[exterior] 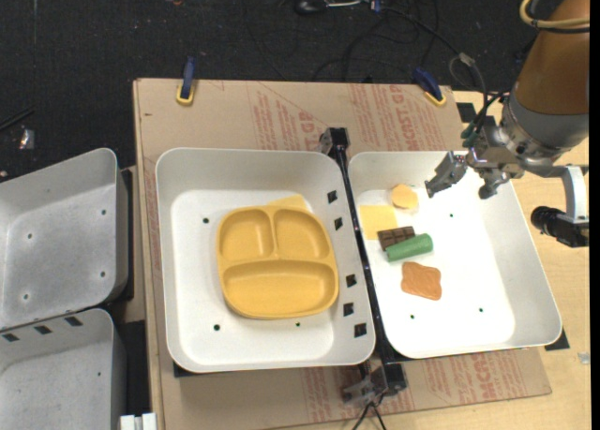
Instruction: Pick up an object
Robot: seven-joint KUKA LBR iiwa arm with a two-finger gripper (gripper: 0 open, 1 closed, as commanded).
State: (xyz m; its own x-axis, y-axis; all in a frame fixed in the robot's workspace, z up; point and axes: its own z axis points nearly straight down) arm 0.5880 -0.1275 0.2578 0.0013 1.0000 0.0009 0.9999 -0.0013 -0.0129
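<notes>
Worktop carries two white bins. Left bin contains a yellow divided tray. Right bin contains, clustered near its left wall: yellow slice, orange piece, green cylinder, brown bar, round yellow item. Gripper hovers open, unobstructed, right of them, gripping nothing.

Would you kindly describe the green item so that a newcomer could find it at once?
Start at the right bin, the one without the yellow tray. A cluster of small food pieces lies near its left wall. The green cylinder lies on its side there, touching a brown block, above an orange slab; it is the only green piece.
</notes>
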